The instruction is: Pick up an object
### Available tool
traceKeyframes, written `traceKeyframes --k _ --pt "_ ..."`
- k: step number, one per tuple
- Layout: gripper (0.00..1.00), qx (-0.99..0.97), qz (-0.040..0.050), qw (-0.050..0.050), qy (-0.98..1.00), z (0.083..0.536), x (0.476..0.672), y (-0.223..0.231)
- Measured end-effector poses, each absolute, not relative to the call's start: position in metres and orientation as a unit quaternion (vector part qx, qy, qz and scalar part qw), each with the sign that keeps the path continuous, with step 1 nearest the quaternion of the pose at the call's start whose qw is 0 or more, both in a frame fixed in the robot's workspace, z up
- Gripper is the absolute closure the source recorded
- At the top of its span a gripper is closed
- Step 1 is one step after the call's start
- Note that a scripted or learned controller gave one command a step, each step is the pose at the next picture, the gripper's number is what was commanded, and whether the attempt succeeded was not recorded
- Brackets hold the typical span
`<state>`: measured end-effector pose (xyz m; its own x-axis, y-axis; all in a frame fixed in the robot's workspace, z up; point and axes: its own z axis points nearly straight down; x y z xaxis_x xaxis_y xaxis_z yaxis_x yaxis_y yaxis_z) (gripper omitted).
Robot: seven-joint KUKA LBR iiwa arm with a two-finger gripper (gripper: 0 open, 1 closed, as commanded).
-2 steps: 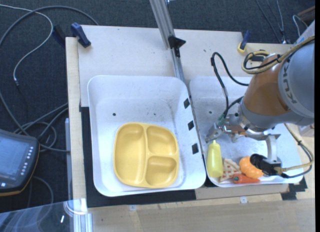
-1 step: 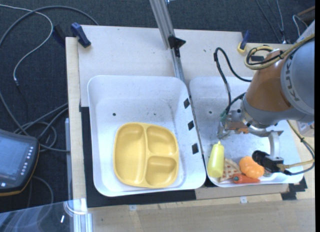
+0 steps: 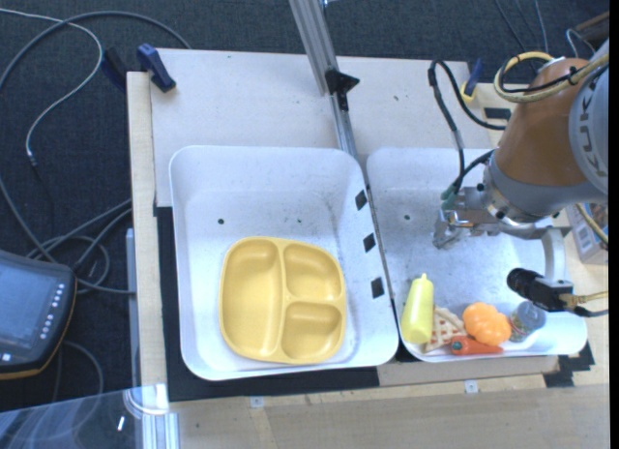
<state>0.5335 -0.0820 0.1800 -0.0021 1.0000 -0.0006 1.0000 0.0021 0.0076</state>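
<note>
Left bin [image 3: 193,186]: a yellow divided plate [image 3: 283,298] is lying toward its 6 o'clock end, the whole bin sitting on the pale desk [image 3: 242,99]. Right bin [image 3: 406,181]: a yellow bottle [image 3: 418,309] is resting at about 7 o'clock, with a waffle piece [image 3: 446,326] just beside it, an orange carrot-like item [image 3: 464,346] at the 6 o'clock rim, an orange pumpkin-shaped toy [image 3: 486,322] touching it, and a small grey object [image 3: 527,319] at 5 o'clock. Arm: the gripper [image 3: 453,227] is hanging over the bin's middle, well apart from the objects and grasping nothing, though whether the fingers are released or clenched I cannot tell.
</note>
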Motion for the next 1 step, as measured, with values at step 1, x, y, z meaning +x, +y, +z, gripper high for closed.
traceKeyframes --k 1 --pt "1.0 0.707 0.0021 0.002 0.708 0.2236 0.5343 -0.0815"
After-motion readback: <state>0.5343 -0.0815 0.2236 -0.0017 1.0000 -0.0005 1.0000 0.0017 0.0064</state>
